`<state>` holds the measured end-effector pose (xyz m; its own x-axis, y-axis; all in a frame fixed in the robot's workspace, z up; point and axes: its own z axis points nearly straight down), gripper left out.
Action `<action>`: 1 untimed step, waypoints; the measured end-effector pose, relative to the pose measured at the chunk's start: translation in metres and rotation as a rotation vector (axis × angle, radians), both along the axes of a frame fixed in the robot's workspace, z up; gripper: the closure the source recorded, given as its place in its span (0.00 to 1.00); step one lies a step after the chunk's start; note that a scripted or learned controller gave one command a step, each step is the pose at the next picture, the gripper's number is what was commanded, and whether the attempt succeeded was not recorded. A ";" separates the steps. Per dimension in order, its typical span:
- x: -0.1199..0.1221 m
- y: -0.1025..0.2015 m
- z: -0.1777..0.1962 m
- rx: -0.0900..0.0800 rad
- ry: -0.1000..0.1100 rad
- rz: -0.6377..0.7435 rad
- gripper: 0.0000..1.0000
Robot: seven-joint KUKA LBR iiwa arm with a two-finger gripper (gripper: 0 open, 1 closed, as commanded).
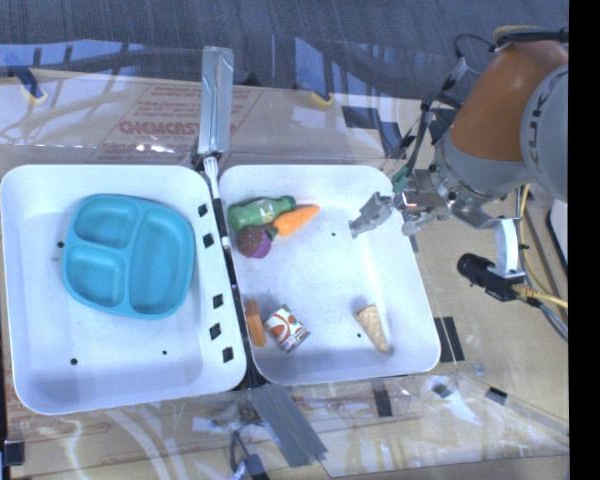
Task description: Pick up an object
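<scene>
Objects for picking all lie in the right bin (420, 308): a green toy bottle (257, 211) and an orange carrot (296, 219) sit together near the bin's upper left corner, with a dark purple piece (256, 242) touching just below them. Lower down I see a small red and white can (286, 328) tipped on its side beside a short orange piece (253, 323) against the left wall, and a tan cone (374, 326) lies apart toward the lower right. From my seat the gripper (372, 215) hangs over the upper right part of that bin, carrying nothing I can see; how it is set I cannot tell. Over in the left bin (20, 298) rests a blue divided plate (129, 255).
</scene>
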<state>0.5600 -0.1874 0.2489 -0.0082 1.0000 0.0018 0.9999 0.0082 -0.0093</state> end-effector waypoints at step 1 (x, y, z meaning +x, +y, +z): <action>0.074 0.051 -0.096 0.001 0.002 0.055 0.00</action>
